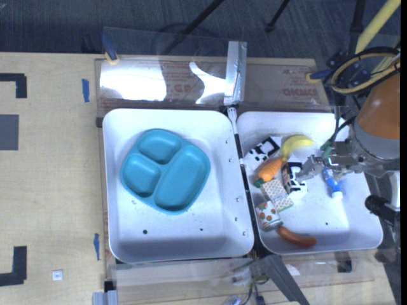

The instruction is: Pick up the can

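Observation:
The can (269, 216) is small, with a red, green and white label. It lies on its side near the front left of the right bin (356, 224). My gripper (313, 165) hangs over the middle of that bin, up and to the right of the can and well apart from it. It sits close to a black-and-white patterned item (294, 178). Nothing visibly sits in the gripper.
Around the can lie a patterned box (277, 194), a carrot (270, 169), a banana (297, 144), a brown sausage (296, 236) and a blue-and-white bottle (332, 184). The left bin (127, 234) holds a blue divided plate (166, 169). Cables hang at the upper right.

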